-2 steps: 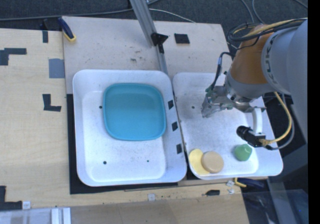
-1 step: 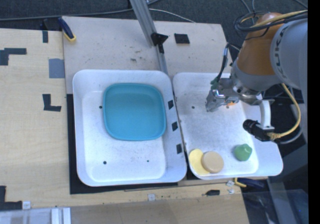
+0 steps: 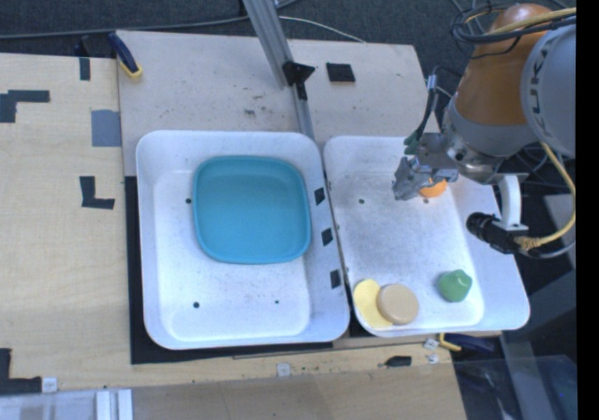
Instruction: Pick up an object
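Note:
My gripper (image 3: 413, 184) hangs low over the back of the right bin (image 3: 412, 240). A small orange object (image 3: 433, 189) shows right beside its fingers, partly hidden by them. A green object (image 3: 455, 285) lies near the bin's front right corner. A tan round piece (image 3: 399, 303) rests on a yellow piece (image 3: 369, 300) at the bin's front edge. The left bin (image 3: 159, 250) holds a square teal plate (image 3: 251, 209).
A grey metal pole (image 3: 271, 25) slants up from between the two bins at the back. Black cables (image 3: 505, 233) trail by the right bin's right side. Tape marks dot the wooden bench (image 3: 56, 222) to the left.

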Motion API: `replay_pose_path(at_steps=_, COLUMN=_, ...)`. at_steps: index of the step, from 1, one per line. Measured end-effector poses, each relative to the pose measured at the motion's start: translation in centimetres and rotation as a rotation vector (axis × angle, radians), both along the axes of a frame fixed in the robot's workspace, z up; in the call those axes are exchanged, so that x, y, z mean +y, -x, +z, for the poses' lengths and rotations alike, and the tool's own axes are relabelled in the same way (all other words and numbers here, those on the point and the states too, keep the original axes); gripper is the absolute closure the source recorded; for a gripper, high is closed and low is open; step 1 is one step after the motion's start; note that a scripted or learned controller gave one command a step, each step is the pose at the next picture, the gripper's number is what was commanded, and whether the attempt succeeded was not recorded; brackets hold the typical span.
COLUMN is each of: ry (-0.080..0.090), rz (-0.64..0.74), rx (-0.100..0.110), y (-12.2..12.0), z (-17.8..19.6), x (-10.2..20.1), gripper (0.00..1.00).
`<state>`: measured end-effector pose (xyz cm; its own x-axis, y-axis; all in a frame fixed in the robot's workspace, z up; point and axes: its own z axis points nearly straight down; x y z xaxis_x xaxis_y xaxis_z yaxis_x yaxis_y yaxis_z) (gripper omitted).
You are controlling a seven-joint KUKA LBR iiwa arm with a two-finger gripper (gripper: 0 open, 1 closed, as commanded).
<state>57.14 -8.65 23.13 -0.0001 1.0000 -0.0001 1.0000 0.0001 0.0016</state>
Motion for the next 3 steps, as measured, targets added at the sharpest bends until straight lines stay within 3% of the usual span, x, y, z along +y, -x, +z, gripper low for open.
replay_pose_path(at_steps=3, ry=-0.001, rz=0.004, rx=0.003, y=3.0, z=-1.8, x=14.1, gripper=1.0)
